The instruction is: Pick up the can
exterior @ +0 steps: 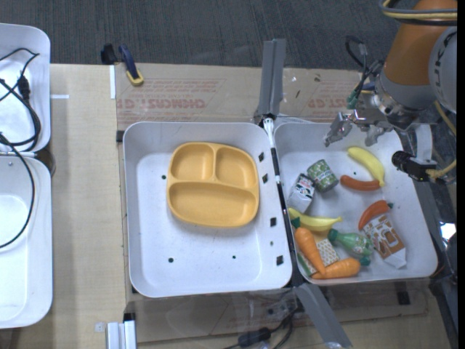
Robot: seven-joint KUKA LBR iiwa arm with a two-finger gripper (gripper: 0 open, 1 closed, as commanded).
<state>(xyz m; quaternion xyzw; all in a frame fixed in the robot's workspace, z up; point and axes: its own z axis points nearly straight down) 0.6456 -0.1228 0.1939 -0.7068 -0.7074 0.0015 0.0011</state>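
The can (322, 174) is small and green with a patterned label, and it lies tilted in the upper left part of the right bin (429, 257). My gripper (354, 132) hangs over the back of that bin, up and to the right of the can and apart from it. Its fingers stand spread and open with nothing between them. The grey arm with its orange band (415, 46) comes in from the upper right.
Close to the can lie a white and black carton (302, 192), a banana (367, 163) and a red sausage (361, 184). Further forward are a second banana (314, 222), carrots (338, 269), a green bottle (352, 240) and a juice box (383, 238). A yellow divided plate (213, 184) sits in the left bin (149, 267).
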